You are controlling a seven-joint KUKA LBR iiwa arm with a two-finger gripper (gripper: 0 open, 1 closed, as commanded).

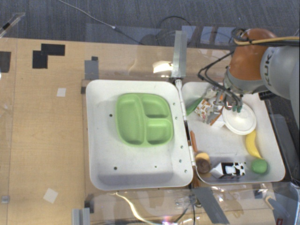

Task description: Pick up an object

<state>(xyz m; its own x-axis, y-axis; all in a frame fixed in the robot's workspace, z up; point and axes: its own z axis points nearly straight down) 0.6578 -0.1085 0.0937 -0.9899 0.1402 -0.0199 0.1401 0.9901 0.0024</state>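
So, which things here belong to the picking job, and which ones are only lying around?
Belong to the job:
- two-finger pincer on the grey arm
- patterned small carton beside it
- round white plastic lid
- yellow banana
- small green ball
- black-and-white block
- round brown wooden piece

Just lying about:
- green divided plastic tray in the left bin
- thin white cable on the floor

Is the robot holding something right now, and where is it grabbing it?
It cannot be told. The gripper is low in the right bin, right over a patterned box beside the white bowl, but a hold isn't visible.
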